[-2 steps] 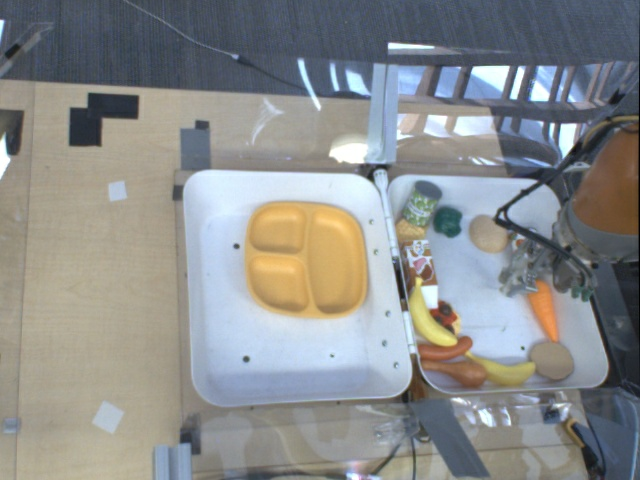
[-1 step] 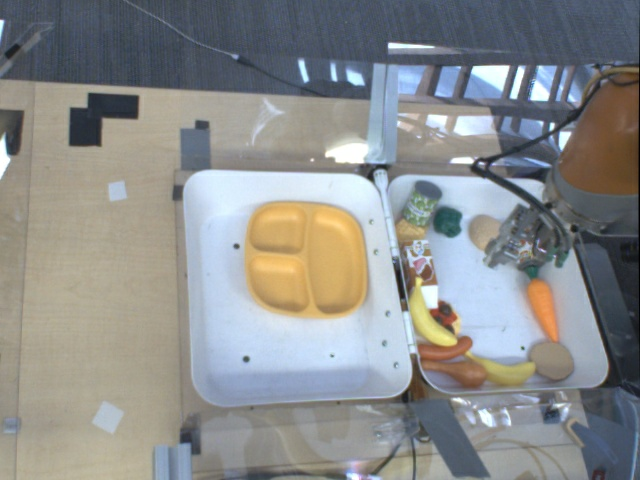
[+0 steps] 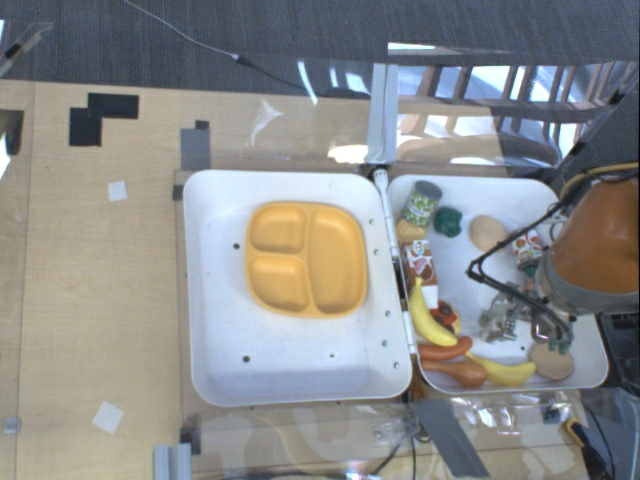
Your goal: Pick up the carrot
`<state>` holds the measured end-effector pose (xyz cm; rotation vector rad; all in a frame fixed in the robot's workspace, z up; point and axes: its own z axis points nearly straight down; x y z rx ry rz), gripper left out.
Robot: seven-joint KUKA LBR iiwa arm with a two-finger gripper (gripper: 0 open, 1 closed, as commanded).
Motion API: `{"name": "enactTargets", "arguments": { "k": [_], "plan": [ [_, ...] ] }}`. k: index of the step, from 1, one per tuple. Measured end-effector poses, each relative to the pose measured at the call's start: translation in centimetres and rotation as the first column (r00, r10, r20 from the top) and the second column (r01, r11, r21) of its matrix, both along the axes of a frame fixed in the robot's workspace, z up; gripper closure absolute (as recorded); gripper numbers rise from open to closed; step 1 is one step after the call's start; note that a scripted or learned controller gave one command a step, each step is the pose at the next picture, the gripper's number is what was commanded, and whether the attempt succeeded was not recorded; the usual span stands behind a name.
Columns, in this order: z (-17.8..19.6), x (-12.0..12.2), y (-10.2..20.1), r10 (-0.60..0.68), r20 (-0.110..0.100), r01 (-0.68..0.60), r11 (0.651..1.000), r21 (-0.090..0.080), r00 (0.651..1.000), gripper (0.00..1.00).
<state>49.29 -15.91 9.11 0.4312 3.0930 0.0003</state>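
Observation:
The carrot, a bright orange-red stick, lies near the front-left corner of the right bin. It sits between a yellow banana and a duller brown-orange sausage-shaped piece. My gripper hangs low over the bin floor, a little to the right of the carrot and slightly behind it, and is apart from it. Nothing shows in its grasp. The arm's orange band covers the bin's right part.
The left bin holds a yellow divided plate. The right bin also holds a second banana, a tan round piece, an egg-like piece, a green item, a small jar and a packet.

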Motion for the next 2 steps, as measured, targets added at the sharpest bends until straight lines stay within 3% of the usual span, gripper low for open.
{"name": "enactTargets", "arguments": {
  "k": [1,2],
  "plan": [
    [0.0,0.0,-4.8,0.366,-0.002,-0.366,0.931,-0.011,0.931,1.00],
    [17.6,8.1,-1.5,0.414,0.001,-0.414,0.910,-0.011,0.910,1.00]
  ]
}}
